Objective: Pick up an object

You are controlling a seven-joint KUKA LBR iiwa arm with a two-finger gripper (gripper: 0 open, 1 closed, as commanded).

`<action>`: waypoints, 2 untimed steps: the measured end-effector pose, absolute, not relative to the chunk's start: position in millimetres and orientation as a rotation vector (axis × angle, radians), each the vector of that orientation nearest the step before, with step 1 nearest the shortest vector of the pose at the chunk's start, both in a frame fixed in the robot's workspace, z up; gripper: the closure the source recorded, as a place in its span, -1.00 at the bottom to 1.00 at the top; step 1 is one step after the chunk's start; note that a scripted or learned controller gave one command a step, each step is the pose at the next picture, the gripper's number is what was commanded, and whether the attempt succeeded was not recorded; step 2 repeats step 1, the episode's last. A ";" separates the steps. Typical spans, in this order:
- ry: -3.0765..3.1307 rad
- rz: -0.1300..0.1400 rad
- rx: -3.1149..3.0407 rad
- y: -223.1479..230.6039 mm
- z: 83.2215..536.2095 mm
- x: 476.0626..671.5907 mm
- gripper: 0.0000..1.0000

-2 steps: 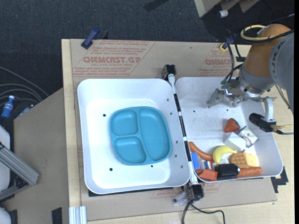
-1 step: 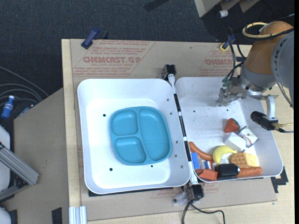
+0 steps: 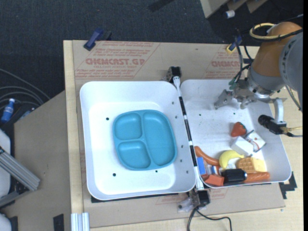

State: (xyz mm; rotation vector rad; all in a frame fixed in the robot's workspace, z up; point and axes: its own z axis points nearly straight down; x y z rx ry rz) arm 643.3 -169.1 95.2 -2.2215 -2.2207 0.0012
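**A:** Where is your gripper (image 3: 233, 99) sitting?

**B:** You have it over the upper part of the right bin (image 3: 202, 93), low above the white floor, with the grey arm (image 3: 276, 57) reaching in from the right under its orange band. Your fingers stand apart, one toward the left and one toward the right, and you can see bare bin floor between them, so nothing is clamped there.

**A:** And the things you could pick?

**B:** They lie well apart from your gripper, bunched in the lower right corner of that same bin. You have a small red piece (image 3: 238, 128) nearest the gripper, a white block (image 3: 242, 146) just below it, then a yellow banana (image 3: 230, 156) and a tan waffle-like piece (image 3: 246, 164). An orange carrot-like piece (image 3: 206, 157) lies along the left wall, and a black object (image 3: 234, 176) rests near the front rim, touching the pile. A blue item by the divider is too small for you to identify; it may be a small box.

**A:** The other bin?

**B:** Your left bin (image 3: 96, 105) holds a blue divided plate (image 3: 144, 139) lying flat near its middle. Both bins rest on the tabletop (image 3: 120, 61), a brown board with red lettering.
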 end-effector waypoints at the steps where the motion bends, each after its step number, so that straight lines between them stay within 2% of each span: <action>1: -2.224 -0.001 -2.221 -170.8 84.9 666.9 -1.00; 2: -2.224 -0.001 -2.221 -170.8 84.9 666.9 -1.00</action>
